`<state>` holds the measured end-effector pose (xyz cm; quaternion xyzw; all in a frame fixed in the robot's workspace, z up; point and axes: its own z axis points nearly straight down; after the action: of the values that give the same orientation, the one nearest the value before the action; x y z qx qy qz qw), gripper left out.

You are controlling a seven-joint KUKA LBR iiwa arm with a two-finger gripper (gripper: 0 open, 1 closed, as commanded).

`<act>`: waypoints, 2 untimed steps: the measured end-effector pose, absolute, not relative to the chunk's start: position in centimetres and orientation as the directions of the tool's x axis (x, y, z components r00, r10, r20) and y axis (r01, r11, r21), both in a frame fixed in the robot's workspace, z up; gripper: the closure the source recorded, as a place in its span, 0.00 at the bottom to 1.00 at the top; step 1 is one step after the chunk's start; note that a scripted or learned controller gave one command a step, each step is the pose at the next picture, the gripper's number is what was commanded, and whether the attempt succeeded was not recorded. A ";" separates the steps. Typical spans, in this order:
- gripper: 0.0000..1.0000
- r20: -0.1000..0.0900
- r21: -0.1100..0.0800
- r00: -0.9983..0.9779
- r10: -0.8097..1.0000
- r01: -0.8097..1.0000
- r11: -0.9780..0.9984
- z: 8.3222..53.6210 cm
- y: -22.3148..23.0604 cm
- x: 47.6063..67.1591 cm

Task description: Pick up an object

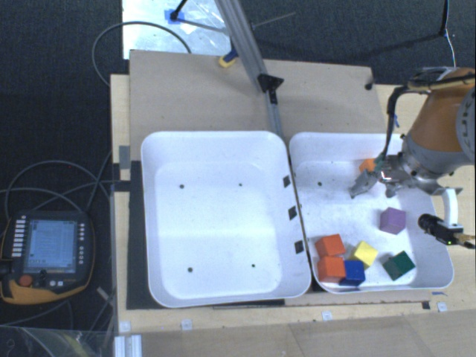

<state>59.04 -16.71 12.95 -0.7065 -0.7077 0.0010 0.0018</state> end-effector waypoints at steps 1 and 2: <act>0.00 0.000 -0.002 -0.003 1.000 1.000 0.003 8.8 -16.7 59.0; 1.00 -0.001 0.005 -0.005 1.000 1.000 0.005 10.2 -16.7 59.2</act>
<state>59.22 -16.73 10.19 -0.7054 -0.7088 -0.0013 -0.0020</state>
